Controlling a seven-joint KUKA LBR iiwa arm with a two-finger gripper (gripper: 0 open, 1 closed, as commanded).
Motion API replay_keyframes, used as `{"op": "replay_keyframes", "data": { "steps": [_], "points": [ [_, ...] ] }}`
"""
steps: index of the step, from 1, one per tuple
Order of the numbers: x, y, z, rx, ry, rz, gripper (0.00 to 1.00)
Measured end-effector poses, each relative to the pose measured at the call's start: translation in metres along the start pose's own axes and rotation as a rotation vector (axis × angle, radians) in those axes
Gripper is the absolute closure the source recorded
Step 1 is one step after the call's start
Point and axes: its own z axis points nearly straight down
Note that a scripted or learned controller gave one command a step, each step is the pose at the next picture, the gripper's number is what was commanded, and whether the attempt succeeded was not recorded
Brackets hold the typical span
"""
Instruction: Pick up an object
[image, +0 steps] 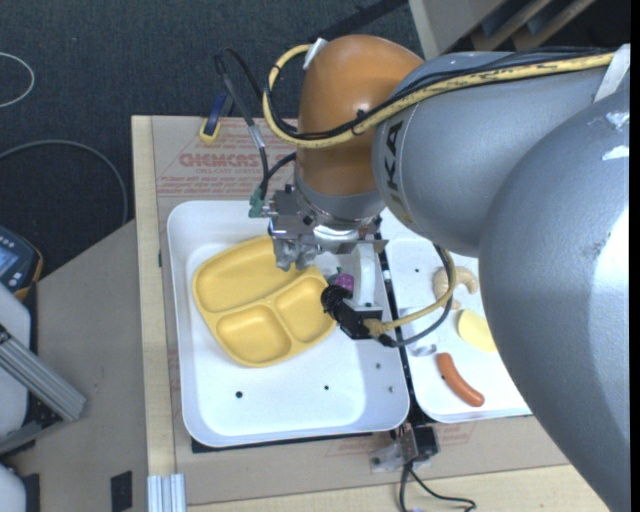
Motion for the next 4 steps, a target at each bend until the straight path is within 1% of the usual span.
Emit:
{"op": "replay_keyframes", "data": {
  "steps": [1,2,3,4],
  "points": [
    [-0.008,-0.030,-0.187,-0.027,0.008,-0.005,1.00],
    [0.032,-0.077,-0.118,0.001,0.000,-0.008,1.00],
    [0.041,-0.029,-0.018,0.002,-0.004,-0.002,1.00],
    [0.042,0.014,-0.044,-0.013,0.002,-0.002,1.00]
  ]
}}
